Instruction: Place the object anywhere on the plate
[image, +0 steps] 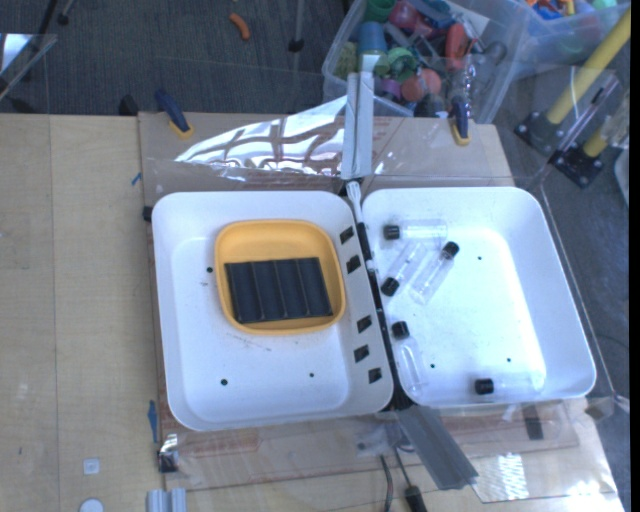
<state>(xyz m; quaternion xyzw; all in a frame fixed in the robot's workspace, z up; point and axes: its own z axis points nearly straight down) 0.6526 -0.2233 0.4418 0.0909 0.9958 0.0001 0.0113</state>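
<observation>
- One tan wooden bench (70, 300) carries everything, and it is the largest thing here.
- Two shallow white plastic bins stand on it side by side, touching along the middle: the left bin (190, 385) and the right bin (560, 330).
- A rounded square yellow plate (232, 248) lies in the upper middle part of the left bin.
- A flat black rectangular slab with four ridges (278, 290) lies on the plate, slightly toward its near edge, fully inside the rim.
- Five small clear vials with black caps lie on their sides in the right bin: three close together near the upper left (425, 275), one by the left wall (408, 355), and one near the front wall (508, 383).
</observation>
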